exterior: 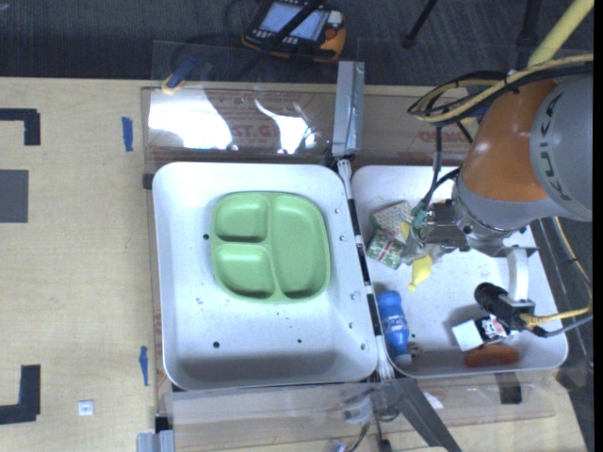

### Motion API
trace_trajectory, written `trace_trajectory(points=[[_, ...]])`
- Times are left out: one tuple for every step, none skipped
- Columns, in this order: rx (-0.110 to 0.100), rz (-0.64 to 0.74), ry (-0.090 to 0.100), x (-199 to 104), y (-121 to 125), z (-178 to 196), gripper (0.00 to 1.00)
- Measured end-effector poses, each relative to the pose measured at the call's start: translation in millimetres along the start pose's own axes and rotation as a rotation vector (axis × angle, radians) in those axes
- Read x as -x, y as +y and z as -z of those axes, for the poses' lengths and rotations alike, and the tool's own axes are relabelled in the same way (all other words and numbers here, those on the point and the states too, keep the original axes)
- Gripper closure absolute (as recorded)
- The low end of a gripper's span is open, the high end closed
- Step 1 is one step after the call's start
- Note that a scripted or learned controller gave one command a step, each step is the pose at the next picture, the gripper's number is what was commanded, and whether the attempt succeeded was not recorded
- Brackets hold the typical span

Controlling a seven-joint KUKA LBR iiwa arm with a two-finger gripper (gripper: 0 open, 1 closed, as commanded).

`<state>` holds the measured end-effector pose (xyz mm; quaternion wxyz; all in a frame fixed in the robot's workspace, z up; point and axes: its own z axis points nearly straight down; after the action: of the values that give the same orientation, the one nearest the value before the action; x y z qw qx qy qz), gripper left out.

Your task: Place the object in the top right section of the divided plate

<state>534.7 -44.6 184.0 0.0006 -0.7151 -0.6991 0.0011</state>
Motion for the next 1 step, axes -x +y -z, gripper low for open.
trace_trajectory(points=[[-0.002,-0.001,0.001,-68.3,-56.8,-0.4,1.0]])
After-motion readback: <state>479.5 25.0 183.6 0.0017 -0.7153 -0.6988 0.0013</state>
